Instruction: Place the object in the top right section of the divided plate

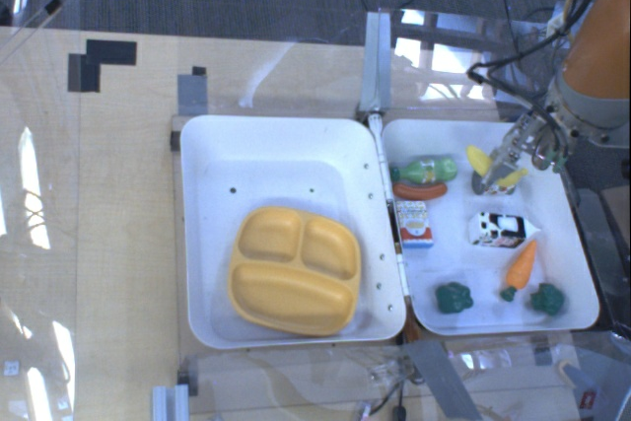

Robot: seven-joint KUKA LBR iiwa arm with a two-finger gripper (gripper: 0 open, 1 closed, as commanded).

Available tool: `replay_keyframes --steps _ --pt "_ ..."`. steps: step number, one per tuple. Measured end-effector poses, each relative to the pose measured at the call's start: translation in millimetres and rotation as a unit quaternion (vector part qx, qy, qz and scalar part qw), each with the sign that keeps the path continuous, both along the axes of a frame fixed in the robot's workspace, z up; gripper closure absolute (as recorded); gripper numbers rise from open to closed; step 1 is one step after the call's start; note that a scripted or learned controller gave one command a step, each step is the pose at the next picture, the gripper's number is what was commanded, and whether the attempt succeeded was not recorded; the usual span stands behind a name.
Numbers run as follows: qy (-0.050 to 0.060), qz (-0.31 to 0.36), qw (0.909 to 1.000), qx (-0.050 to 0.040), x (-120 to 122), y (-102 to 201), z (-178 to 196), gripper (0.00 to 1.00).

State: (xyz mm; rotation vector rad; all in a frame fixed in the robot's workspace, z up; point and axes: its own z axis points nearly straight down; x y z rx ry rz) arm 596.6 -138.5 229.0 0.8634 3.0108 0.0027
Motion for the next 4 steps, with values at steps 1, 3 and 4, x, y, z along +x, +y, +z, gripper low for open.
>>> replay_keyframes --steps 1,3,4 --pt "0.000 0.046 0.9989 -0.0002 21.3 25.3 -5.9 1.00" --pt "-0.001 0.208 0.9782 -0.0020 38.6 -1.3 30.3 1.00" --pt "0.000 0.068 0.9977 -0.0005 23.2 6.3 37.6 1.00"
